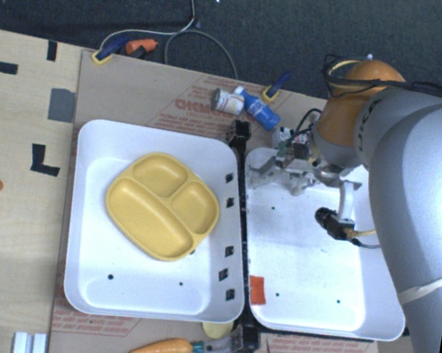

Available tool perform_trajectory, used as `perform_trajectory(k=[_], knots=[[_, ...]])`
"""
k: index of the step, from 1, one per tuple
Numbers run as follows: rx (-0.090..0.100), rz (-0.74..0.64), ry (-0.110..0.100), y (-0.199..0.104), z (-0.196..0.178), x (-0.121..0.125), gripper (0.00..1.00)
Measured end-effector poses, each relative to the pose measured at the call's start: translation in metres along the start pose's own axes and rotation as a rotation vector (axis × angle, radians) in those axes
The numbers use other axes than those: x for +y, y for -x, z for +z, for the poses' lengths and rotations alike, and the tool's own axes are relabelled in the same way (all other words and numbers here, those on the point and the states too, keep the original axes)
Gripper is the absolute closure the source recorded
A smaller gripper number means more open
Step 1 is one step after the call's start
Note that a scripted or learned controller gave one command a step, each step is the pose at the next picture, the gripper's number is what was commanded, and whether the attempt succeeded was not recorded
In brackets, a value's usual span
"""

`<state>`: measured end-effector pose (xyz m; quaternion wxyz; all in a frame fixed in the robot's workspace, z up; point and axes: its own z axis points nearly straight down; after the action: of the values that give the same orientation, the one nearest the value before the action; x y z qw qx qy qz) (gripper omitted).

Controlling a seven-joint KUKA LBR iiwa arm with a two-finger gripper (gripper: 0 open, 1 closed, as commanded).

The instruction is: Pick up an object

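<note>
End effector: grip state indeterminate, hovering at far edge of right shallow white bin; advisable target, small orange block near bin's front-left corner, approached vertically.

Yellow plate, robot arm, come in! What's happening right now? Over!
Gripper low at the right bin's far edge, nothing seen in it. Yellow plate flat in the left bin, untouched. Nothing lying on the plate.
</note>
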<state>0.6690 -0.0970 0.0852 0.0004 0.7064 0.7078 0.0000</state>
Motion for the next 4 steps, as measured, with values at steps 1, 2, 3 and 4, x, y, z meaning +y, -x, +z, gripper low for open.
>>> perform_trajectory(k=[1, 2, 3, 4], knots=[[-0.005, 0.007, 0.008, 0.083, -0.093, 0.0, 0.0], [0.003, 0.0, -0.011, 0.024, -0.004, -0.05, 0.0], [0.0, -0.001, 0.0, 0.001, 0.0, -0.012, 0.0], [0.002, 0.0, 0.002, 0.023, -0.001, 0.0, 0.0]])
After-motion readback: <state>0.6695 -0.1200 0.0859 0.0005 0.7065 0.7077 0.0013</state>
